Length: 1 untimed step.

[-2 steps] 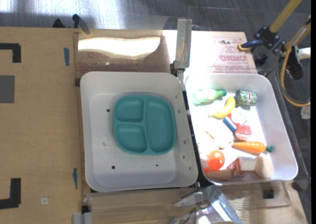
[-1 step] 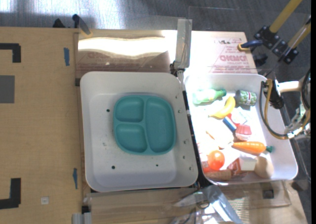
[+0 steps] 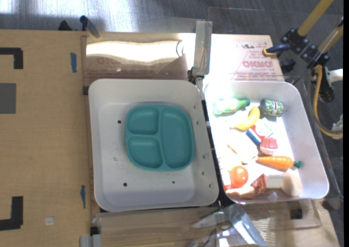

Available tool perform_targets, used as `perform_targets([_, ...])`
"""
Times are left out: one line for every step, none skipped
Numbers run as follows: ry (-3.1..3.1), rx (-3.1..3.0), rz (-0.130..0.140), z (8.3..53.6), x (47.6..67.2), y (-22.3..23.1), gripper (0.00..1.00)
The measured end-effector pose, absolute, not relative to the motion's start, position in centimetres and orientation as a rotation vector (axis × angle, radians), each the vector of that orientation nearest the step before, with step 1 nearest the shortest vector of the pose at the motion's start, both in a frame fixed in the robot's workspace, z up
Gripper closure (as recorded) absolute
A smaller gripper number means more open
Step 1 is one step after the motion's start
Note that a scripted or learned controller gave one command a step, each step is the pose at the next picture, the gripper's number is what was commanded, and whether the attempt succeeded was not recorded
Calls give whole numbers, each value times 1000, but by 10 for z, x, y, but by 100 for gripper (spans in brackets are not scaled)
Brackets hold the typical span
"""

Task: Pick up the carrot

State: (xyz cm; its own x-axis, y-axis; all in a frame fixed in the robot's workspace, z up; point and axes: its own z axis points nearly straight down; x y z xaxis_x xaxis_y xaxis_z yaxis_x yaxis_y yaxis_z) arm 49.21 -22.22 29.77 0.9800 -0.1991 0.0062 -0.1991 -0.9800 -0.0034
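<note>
The carrot (image 3: 276,161), orange with a small green top at its right end, lies on its side in the right bin (image 3: 308,131), toward the bin's near right part. Just in front of it sits a pale rounded piece (image 3: 291,183), and a pink and red piece (image 3: 268,144) lies right behind it.
A teal divided plate (image 3: 160,137) rests in the left bin (image 3: 103,131). The right bin also holds a green vegetable (image 3: 230,105), a banana (image 3: 247,119), a green can (image 3: 272,107), an orange ball (image 3: 238,175) and a brown block (image 3: 258,184). Yellow stand and cables (image 3: 322,77) rise at right.
</note>
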Motion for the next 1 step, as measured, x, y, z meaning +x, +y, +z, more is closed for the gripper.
perform_targets([310, -3120, -4, 290, 492, -221, 100])
